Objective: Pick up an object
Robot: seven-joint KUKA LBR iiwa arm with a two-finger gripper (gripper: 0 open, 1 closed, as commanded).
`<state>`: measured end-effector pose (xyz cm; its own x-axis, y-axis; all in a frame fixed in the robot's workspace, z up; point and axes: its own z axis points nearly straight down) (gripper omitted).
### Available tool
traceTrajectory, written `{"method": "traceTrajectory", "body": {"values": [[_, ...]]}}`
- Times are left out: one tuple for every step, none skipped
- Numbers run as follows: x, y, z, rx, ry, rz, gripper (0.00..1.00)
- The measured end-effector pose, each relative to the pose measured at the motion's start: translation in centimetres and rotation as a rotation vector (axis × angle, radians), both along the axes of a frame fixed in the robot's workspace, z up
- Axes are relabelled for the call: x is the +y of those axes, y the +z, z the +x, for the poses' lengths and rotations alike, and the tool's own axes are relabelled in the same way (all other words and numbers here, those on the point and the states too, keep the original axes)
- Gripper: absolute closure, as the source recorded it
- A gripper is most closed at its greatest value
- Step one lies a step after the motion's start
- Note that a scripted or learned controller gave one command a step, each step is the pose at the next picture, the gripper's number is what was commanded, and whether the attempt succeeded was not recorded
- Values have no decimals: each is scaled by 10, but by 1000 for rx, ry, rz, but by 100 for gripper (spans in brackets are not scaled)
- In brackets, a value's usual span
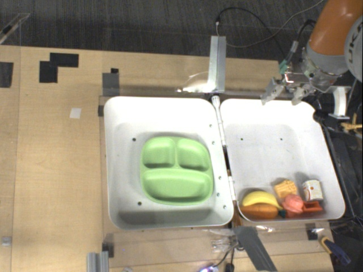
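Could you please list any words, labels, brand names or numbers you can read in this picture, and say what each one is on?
No text can be read here.
The small white carton in the right bin bears red and dark print, too small and blurred to read.
The green tray in the left bin is plain.

bins [272, 123]: 2, white
tray [176, 169]: 1, green, left bin
food items [282, 200]: about 5, right bin, near edge
arm [332, 21]: 1

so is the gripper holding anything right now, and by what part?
Nothing held. The gripper sits open over the right bin's far edge, with no object between its fingers; the toy items lie clustered at that bin's near edge.
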<state>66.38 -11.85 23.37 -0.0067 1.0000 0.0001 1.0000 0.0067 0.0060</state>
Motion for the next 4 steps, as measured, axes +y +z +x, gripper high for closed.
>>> {"method": "traceTrajectory", "body": {"values": [[33, -146, -10, -3, 57, -1, 0], [-16, -98, -15, -2, 89, -2, 0], [-60, -145, -57, -4, -5, -2, 0], [-60, -146, 8, -2, -14, -1, 0]]}}
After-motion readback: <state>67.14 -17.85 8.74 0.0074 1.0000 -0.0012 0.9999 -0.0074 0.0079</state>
